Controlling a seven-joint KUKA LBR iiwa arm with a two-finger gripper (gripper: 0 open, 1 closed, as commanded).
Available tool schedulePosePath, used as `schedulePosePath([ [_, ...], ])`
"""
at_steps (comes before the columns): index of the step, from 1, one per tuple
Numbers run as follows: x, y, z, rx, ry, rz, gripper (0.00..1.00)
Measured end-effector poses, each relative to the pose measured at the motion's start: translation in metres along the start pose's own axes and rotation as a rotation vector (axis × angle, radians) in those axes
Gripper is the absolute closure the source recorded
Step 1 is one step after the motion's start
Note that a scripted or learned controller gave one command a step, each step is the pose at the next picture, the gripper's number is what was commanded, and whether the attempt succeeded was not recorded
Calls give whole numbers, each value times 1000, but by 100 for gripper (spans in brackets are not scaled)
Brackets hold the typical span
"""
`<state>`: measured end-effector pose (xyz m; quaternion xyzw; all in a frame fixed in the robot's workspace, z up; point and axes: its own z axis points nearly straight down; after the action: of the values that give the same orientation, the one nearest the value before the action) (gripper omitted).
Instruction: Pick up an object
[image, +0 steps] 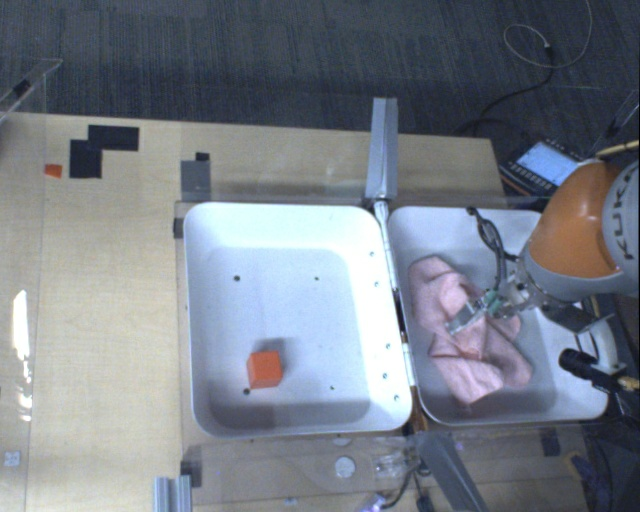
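Pink cloth (462, 338) is what the arm looks to be going for. It's a crumpled heap lying in the right bin (568, 404), filling most of the bin's middle and running from about 11 o'clock down to 5 o'clock on the floor. The gripper (478, 311) is right down on top of it, a bit toward the 1 o'clock side of the pile, with the grey arm and its orange band (570, 235) coming in from 3 o'clock.

How the gripper is set I honestly can't make out. It's small and a bit blurry against the fabric, so I won't call it wide, narrow or holding anything. The cloth itself sits flat in the bin, and no fold looks to be pulled up off the pile.

So progress-wise: the reach is done, the tool is at the cloth, but I'd say the pick itself isn't done yet. What's left is a real pinch on a fold and a lift clear of the bin. Floppy fabric could easily slip out or only half come up.

Other candidate is the small orange cube (265, 369) in the left bin (200, 310), sitting at about 7 o'clock on that floor, well apart from the arm and untouched.
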<state>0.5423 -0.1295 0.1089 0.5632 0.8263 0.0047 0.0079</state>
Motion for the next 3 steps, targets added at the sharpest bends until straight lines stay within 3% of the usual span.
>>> schedulePosePath([
  [1, -28, 50, 19, 4, 1, -14, 0],
  [2, -1, 76, 19, 2, 1, -32, 0],
  [3, -1, 79, 7, -5, -1, -38, 100],
])
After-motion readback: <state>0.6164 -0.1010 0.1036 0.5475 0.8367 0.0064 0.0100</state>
